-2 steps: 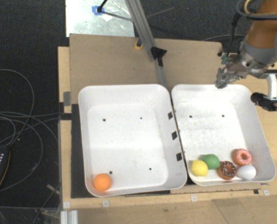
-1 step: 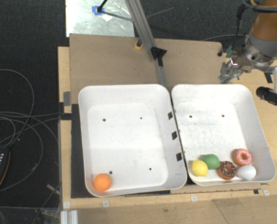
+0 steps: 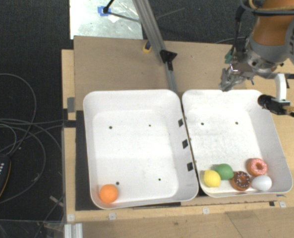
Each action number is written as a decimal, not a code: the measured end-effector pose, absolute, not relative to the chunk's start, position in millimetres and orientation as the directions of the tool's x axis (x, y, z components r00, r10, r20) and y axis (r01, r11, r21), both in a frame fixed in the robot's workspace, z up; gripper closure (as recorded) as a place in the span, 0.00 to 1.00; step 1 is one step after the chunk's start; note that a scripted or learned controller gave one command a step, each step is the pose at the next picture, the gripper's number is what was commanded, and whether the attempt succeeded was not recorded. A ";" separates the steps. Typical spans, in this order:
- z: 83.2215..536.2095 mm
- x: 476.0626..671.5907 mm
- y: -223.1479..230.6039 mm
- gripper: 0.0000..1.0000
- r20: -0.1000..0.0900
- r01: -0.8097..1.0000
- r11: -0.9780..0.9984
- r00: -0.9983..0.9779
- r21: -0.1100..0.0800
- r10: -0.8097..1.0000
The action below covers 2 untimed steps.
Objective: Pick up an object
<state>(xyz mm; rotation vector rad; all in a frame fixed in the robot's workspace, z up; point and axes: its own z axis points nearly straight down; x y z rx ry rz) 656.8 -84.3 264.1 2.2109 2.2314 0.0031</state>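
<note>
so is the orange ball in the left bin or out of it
In. The orange ball lies on the left bin's floor, in its near left corner, inside the rim.

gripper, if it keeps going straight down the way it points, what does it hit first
Probably the far rim of the right bin, just below the gripper; depth is unclear, so it could land just outside the bin.

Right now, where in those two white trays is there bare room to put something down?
Left bin: bare except the orange ball in its near-left corner. Right bin: bare from the far rim to mid-floor. Its near edge is crowded: yellow lemon, green piece, two doughnuts, white egg.
</note>
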 end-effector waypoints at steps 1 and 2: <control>251.6 646.9 -23.2 1.00 0.003 1.000 0.011 -0.011 0.000 1.000; 236.7 636.2 29.9 1.00 0.003 1.000 0.010 -0.010 0.000 1.000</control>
